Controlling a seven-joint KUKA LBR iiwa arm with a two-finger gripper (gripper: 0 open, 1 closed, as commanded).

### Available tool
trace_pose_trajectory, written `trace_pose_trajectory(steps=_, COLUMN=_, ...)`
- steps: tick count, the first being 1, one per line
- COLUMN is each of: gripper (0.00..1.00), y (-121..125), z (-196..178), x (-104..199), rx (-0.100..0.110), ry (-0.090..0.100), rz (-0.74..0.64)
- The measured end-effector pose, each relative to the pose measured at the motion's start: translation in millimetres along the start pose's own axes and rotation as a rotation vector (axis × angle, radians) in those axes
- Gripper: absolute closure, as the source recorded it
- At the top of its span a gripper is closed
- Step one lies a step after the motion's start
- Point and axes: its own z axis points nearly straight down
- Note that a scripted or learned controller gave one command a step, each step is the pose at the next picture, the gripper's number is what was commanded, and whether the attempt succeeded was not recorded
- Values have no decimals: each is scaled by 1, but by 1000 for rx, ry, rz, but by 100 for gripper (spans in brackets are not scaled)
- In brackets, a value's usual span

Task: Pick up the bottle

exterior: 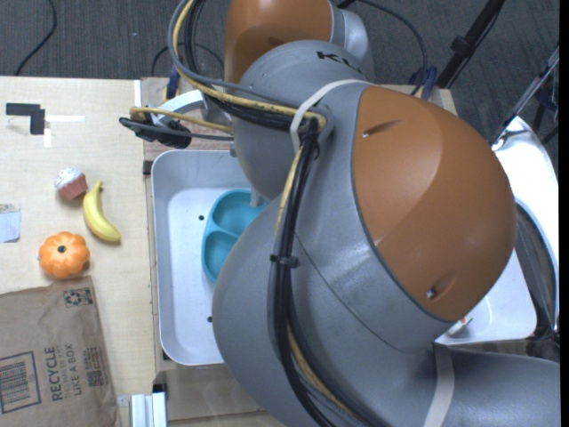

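Note:
The grey and orange arm [373,221] fills the middle and right of the camera view and covers most of the bins. Under it a blue bottle-like object [222,234] lies in the left white bin [178,265], partly hidden by the arm. Whether it is the bottle is hard to tell from the part that shows.
On the wooden board at the left lie a yellow banana [100,213], a small orange pumpkin [64,255] and a cupcake [70,183]. A brown paper bag [49,354] sits at the lower left. A sliver of the right bin [533,176] shows at the right edge.

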Motion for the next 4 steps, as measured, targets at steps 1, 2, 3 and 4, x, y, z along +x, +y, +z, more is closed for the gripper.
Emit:
trace_pose_trajectory(steps=1, gripper=0, y=68, z=25, x=-35, rx=-2, ry=-4, rz=-1)
trace_pose_trajectory(steps=2, gripper=0, y=155, z=3, x=-90, rx=-1, ry=-5, rz=-46)
trace_pose_trajectory(steps=3, gripper=0, y=3, z=6, x=-92, rx=-1, ry=-1, rz=-51)
trace_pose_trajectory(steps=4, gripper=0, y=-26, z=103, x=-141, rx=-2, ry=-5, rz=-190)
